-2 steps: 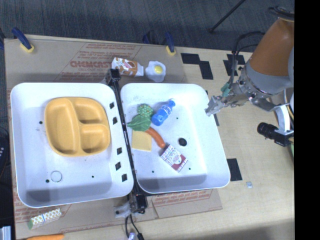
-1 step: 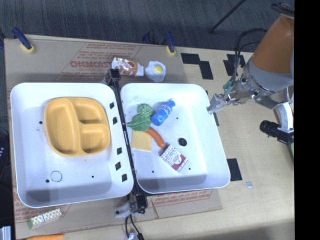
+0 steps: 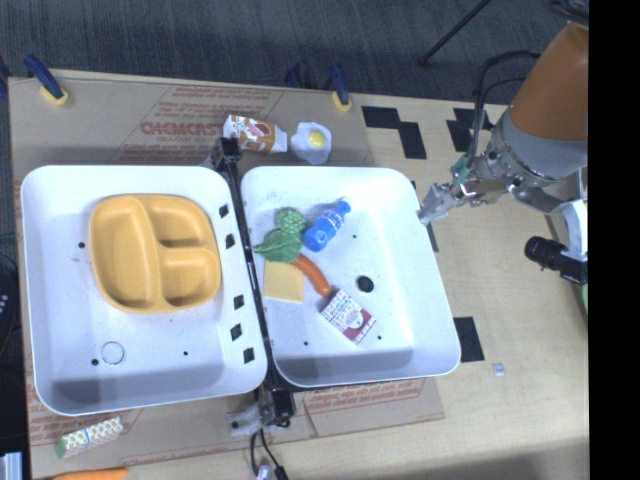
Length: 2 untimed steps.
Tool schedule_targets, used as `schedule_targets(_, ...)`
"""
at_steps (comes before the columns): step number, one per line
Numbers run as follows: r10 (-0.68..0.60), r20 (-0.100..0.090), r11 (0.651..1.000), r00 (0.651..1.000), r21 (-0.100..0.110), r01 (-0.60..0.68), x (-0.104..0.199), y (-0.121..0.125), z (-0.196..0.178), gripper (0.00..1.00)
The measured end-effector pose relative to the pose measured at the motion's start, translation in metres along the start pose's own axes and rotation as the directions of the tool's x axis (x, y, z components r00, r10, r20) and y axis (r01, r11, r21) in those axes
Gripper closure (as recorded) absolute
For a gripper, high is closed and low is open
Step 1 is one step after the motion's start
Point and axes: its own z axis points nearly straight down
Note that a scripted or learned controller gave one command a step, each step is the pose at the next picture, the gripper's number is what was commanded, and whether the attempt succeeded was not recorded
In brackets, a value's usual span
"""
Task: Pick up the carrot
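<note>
Right bin (image 3: 425, 298): open floor along the right wall and front edge. The carrot (image 3: 312, 272) is hemmed in by cheese slice (image 3: 283, 283), leafy greens (image 3: 280, 236) (touching its upper end), blue bottle (image 3: 326, 225) and red packet (image 3: 348, 317).

Red print runs across the cardboard sheet (image 3: 200, 118) under the bins, at upper left of the frame; its largest line looks like "CHEMCAST" but is too blurred to be sure. Packet labels in the bins are unreadable.
</note>
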Motion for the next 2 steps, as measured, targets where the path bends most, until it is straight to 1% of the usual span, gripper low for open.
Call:
schedule_targets(1,-0.003,0.001,1.000,1.000,0.001,0.003,0.000,0.000,-0.010,1.00)
schedule_targets(2,0.059,-0.001,0.998,0.998,-0.003,-0.059,-0.018,0.094,0.029,1.00)
